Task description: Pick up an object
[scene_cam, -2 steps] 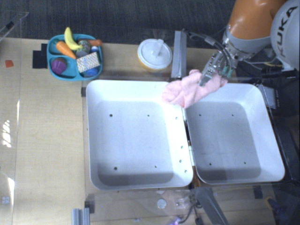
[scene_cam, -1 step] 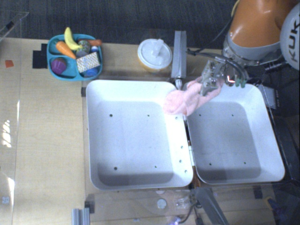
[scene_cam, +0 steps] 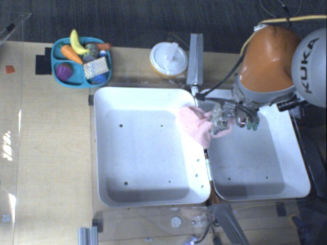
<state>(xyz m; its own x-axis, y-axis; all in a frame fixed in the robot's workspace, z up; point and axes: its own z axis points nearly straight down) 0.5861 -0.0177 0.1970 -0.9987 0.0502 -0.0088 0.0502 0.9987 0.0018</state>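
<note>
A pink cloth [scene_cam: 194, 124] lies draped across the rim where the left bin [scene_cam: 138, 147] meets the right bin [scene_cam: 265, 162]. Most of it sits in the left bin's upper right corner. One end stretches right over the divider to my gripper [scene_cam: 222, 121]. The gripper hangs just inside the right bin's upper left corner, its fingers closed on that end of the cloth, and pink fabric shows around and below the fingertips. The grey and orange arm [scene_cam: 268, 60] reaches in from the upper right.
A blue divided tray [scene_cam: 57, 65] holding toy food stands at the back left of the bench. A white lidded cup [scene_cam: 169, 59] sits behind the left bin, beside a grey metal post [scene_cam: 195, 60]. Cables run behind the arm.
</note>
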